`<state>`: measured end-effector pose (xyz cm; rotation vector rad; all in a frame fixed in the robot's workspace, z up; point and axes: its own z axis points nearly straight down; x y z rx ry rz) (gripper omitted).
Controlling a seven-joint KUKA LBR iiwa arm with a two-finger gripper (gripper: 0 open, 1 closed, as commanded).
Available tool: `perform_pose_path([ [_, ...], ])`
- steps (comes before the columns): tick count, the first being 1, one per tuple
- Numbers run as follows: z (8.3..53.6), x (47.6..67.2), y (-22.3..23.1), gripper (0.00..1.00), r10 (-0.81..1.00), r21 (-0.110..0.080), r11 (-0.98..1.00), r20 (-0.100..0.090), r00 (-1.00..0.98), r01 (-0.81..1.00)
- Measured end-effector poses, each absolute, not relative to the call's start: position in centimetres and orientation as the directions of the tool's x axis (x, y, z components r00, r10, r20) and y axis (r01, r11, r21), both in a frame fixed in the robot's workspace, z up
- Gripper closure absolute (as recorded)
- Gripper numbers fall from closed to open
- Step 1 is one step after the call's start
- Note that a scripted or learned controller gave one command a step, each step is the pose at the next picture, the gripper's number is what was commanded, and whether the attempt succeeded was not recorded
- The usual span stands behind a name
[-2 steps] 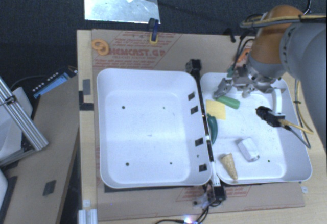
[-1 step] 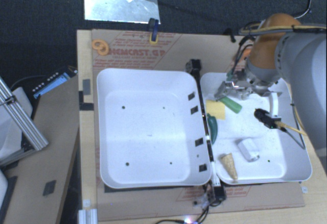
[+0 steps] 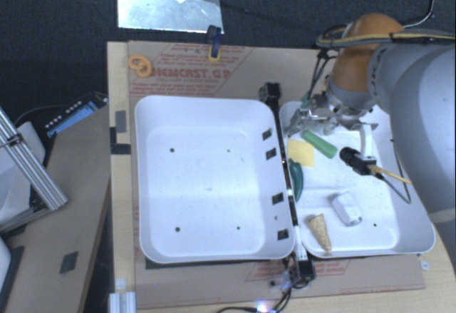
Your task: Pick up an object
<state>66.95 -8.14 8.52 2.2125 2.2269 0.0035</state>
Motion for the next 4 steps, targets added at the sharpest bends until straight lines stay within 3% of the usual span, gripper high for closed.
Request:
perform_pose_path([
  [1, 8.5, 62.9, -14.3, 0.0, 1.0, -0.002, -0.004, -0.002, 0.004, 1.0],
  [2, 8.6, 66.5, -12.5, 0.0, 1.0, 0.006, 0.006, 0.0, -0.006, 1.0],
  [3, 8.5, 66.9, -8.6, 0.0, 1.0, 0.003, 0.006, 0.0, -0.006, 1.0],
  [4, 8.4, 59.2, -14.9, 0.0, 1.0, -0.004, -0.005, -0.001, 0.005, 1.0],
])
